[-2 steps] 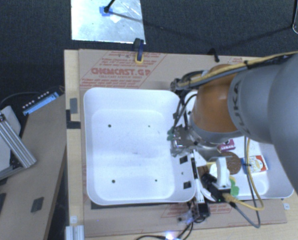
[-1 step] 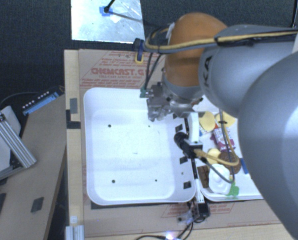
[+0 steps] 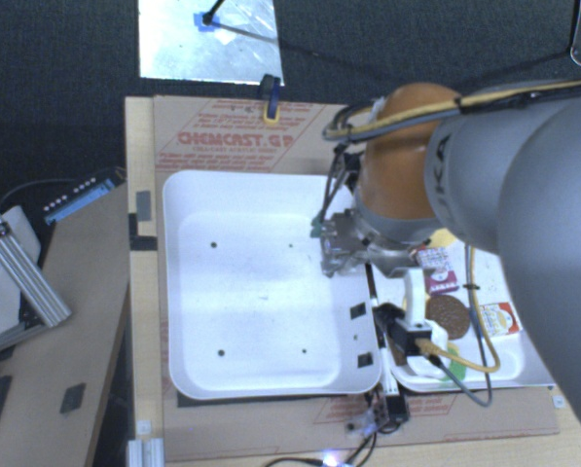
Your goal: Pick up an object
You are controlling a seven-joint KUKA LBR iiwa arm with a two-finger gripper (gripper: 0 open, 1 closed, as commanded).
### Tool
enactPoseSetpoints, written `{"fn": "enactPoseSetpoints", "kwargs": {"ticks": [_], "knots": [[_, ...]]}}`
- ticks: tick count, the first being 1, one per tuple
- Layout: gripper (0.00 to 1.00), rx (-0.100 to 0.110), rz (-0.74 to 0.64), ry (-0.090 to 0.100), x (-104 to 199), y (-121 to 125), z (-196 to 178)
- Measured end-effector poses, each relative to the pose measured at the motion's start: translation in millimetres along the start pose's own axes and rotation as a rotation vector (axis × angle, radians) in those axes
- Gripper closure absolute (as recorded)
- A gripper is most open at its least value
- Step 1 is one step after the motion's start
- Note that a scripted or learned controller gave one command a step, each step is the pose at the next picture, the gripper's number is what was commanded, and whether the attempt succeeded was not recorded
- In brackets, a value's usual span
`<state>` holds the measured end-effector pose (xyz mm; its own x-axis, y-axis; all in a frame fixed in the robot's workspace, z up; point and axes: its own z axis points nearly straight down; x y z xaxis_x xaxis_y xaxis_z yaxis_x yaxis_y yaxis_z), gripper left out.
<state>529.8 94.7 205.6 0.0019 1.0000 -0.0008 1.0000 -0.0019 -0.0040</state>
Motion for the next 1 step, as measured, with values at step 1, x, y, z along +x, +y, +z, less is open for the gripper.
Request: {"fn": "enactPoseSetpoints", "kwargs": {"ticks": [1], "knots": [[1.0,-0.022,-0.013,0.008,43.8,-13.0,-174.9]]}}
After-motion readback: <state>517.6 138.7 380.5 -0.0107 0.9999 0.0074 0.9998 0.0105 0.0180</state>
